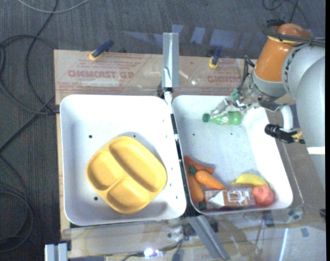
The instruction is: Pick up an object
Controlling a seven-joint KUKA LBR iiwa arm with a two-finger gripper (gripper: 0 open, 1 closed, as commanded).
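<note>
A small green bottle point(223, 118) lies on its side at the far end of the right bin point(235, 148). My gripper point(236, 104) is directly over the bottle's right end and seems to touch it. The wrist hides where they meet. The grey arm with its orange band point(276, 56) comes in from the upper right.
At the near end of the right bin lie two carrots point(200, 179), a banana point(250, 179), a red apple point(264, 196) and a brown packet point(230, 199). A yellow divided plate point(126, 173) sits in the left bin point(78, 118). A metal divider point(169, 58) stands behind the bins.
</note>
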